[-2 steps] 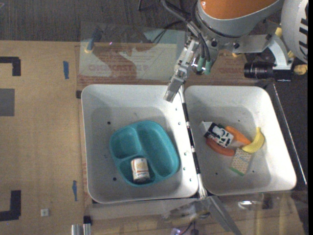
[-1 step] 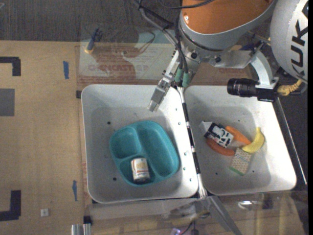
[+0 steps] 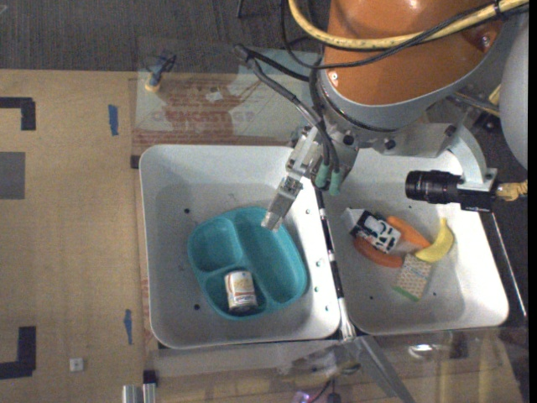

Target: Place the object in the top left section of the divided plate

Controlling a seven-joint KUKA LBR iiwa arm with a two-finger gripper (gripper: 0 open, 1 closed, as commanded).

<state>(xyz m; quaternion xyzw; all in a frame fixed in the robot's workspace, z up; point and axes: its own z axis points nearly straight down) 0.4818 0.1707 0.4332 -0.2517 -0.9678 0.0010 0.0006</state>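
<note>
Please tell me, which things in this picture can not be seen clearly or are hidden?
- Gripper, camera view: too small and blurred to tell whether its fingers grip anything.
- Can in the teal divided plate: label too small to read.
- Right bin: the arm covers its upper part.
- Black-and-white item: identity unclear, too small.

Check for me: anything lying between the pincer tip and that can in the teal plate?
Camera view shows only bare plate floor and a raised divider ridge between the pincer and the can, which sits in the divided plate's lower section.
</note>
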